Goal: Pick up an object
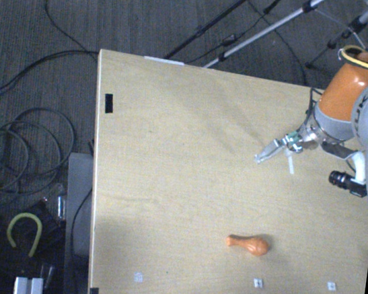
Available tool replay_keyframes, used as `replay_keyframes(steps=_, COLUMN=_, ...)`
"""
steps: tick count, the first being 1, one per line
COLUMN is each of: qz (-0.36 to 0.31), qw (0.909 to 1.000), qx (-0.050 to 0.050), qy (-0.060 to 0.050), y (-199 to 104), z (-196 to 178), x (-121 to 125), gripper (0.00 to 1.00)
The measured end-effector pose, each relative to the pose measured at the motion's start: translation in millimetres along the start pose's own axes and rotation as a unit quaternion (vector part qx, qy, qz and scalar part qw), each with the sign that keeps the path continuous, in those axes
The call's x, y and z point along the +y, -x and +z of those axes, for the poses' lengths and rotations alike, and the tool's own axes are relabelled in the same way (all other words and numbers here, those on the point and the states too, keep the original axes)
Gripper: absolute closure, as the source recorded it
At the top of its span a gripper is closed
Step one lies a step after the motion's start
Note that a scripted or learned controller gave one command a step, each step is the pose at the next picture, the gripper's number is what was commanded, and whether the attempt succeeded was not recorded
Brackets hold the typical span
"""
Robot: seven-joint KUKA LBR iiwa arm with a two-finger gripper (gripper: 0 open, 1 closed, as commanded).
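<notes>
Orange object (250,244): a small pear- or gourd-like piece lying flat on the bench (180,176), in the lower right part of the surface, apart from everything else. Its long axis runs almost left–right in the camera view, tipped slightly down toward the right. The narrow neck points left; the bulbous end points right.

Small markers (258,282) sit on the bench just below and to the right of the object, not touching it.

Gripper (280,150): carried by the arm (354,99) entering from the right, it hangs over the upper right of the bench, well apart from the object and farther from the camera. The thin fingers (268,152) point leftward and appear parted, with nothing between them.

Step in hand, as judged: the approach; no grasp has begun. The next move calls for carrying the gripper toward the near edge until it stands over the object, turning the wrist so the fingers close across the short width, ideally at the bulb, and then descending to the surface. The rounded body may roll or slip aside if the closure is off-centre.
</notes>
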State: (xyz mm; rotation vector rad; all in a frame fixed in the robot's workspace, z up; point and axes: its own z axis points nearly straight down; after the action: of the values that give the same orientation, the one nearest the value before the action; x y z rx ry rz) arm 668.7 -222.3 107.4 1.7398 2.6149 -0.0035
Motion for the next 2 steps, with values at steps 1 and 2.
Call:
replay_keyframes(steps=1, qz=-0.118, qw=0.9930, qx=0.000, qy=0.001, y=-26.6, z=22.8, x=11.3, gripper=0.00)
replay_keyframes(steps=2, qz=-0.118, qw=0.9930, qx=0.000, qy=0.003, y=-26.9, z=12.8, x=12.4, gripper=1.00)
